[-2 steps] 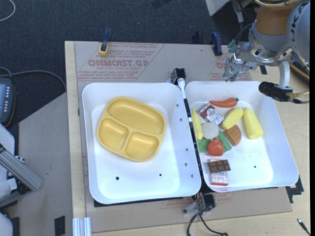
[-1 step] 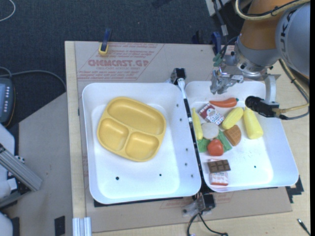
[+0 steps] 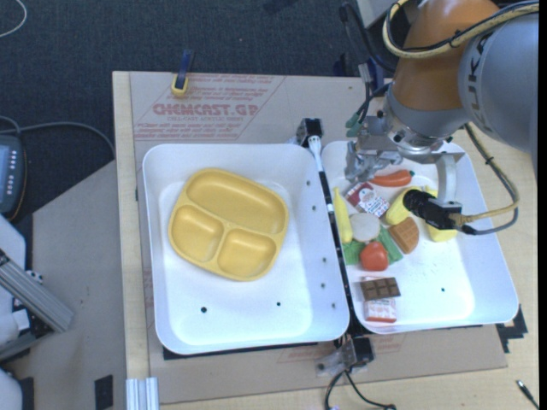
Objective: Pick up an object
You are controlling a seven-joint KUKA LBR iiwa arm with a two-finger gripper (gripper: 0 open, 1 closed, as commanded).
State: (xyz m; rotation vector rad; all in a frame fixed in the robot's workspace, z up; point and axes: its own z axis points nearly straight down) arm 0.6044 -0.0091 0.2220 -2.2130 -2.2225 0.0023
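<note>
Inside the left bin [image 3: 171, 314] lies a yellow tray [image 3: 227, 223]; gripper [image 3: 369, 162] state unclear.

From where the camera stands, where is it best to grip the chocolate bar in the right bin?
Probably across the short width of the chocolate bar, coming straight down. It lies flat near the bin's front, with a packet touching its near edge; its left and right sides look free.

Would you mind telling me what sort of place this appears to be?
Likely a robotics lab: a grey arm over two white bins on a board, toy food, loose cables on dark carpet.
</note>
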